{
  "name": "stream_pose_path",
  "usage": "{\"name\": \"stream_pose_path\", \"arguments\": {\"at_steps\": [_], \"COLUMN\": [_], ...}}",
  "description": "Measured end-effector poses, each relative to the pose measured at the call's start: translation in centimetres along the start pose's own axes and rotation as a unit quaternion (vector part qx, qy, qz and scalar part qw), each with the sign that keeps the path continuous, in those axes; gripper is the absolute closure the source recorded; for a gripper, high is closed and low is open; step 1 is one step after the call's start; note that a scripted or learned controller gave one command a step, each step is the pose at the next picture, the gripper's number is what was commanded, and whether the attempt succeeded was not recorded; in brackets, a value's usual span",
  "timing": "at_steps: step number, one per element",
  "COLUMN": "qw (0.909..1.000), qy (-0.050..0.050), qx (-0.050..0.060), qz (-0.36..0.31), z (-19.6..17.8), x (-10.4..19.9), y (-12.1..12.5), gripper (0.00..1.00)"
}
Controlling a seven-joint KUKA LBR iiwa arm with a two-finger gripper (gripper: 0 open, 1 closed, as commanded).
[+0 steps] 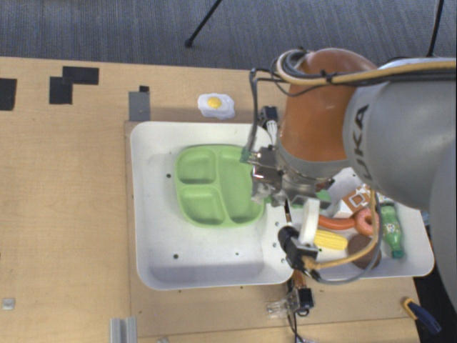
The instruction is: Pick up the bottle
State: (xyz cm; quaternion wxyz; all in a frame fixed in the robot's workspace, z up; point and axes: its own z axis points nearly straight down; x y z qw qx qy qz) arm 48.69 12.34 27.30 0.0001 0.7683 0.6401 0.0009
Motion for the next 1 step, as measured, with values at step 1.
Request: {"name": "stream_pose_path", "arguments": {"at_steps": [1], "qw": [0.9999], "qy": [0.000], "qx": [0.001], "qz": [-0.013], "z": [0.51], "x": [7.83], "y": [-1.48], "gripper": [1.00]}}
